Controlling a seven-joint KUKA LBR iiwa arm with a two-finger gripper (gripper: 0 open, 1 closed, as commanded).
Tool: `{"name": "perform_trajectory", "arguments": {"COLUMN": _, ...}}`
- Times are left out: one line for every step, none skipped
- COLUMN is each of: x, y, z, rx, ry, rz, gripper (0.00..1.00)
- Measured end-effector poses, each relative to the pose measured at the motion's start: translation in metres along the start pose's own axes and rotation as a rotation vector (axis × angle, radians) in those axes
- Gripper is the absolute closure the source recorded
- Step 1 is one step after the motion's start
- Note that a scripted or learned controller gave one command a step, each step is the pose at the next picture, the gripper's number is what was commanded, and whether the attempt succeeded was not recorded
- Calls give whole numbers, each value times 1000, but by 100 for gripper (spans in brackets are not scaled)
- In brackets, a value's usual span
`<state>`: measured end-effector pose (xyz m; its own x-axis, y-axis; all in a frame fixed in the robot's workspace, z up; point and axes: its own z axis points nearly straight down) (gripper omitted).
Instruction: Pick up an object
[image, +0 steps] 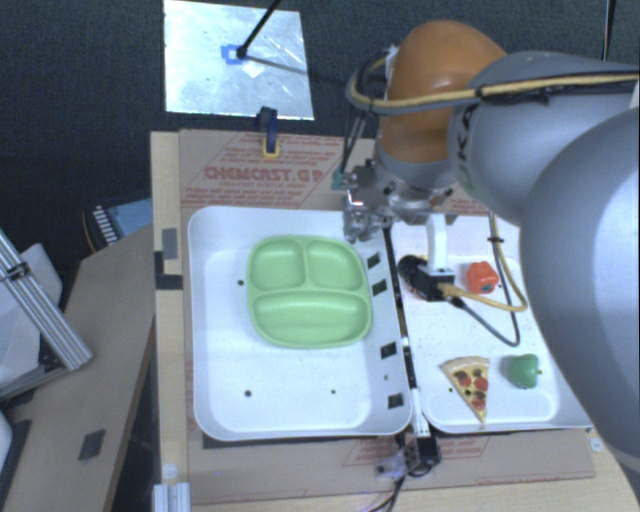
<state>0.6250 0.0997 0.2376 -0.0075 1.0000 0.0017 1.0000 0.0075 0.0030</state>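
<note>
1. The gripper (357, 225) hangs above the divider, just beside the pale green, three-compartment plastic plate (306, 292); nothing shows between its jaws, and their spread cannot be told.
2. Judged approach stage: next, descend onto one item.
3. Right of the plate lie a glossy orange-red toy (481, 276), a flat pizza-slice toy (470, 382) and a smooth green rounded toy (522, 370).

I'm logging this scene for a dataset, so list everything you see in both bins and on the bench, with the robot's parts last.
green plastic divided plate: one, light green, middle of the left bin.
toy pizza slice: one, yellow with red dots, front of the right bin.
green round toy: one, green, right of the pizza slice.
orange-red toy: one, orange-red, right bin, back part.
white shallow bins: two, white, side by side.
cardboard sheet: one, brown, red print, under the bins.
end effector: one, grey metal, above the bins' divider at the back.
arm: one, grey with orange band, from the right.
</note>
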Motion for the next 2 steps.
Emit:
{"name": "perform_trajectory", "arguments": {"x": 9, "y": 7, "z": 4, "rx": 0, "ry": -1, "rz": 2, "gripper": 100}}
{"name": "perform_trajectory", "arguments": {"x": 8, "y": 7, "z": 4, "rx": 1, "ry": -2, "rz": 2, "gripper": 0}}
